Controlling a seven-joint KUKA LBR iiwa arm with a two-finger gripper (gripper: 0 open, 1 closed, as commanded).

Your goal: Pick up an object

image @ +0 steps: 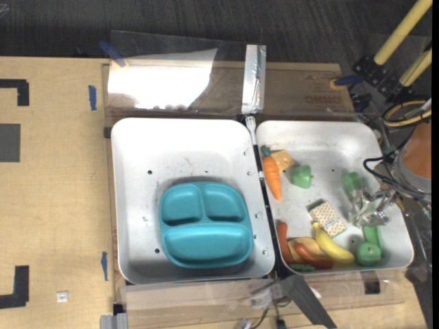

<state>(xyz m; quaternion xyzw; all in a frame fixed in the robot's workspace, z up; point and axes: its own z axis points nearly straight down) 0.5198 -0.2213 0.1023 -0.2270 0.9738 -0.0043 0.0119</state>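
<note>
front edge: bench (55, 184) | left bin (130, 184): teal tray (204, 226) | right bin (322, 139): banana (331, 244) lying diagonally, just left of and below claw (369, 208) | claw low among toys, grip state unclear, nothing visibly held

The right bin (322, 132) is open at its upper middle, with toys crowding its lower edge.

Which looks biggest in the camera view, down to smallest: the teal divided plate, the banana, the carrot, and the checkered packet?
1. Teal divided plate, by far.
2 and 3. Banana and carrot: they look alike in size, so I won't rank them.
4. Checkered packet, smallest.
</note>
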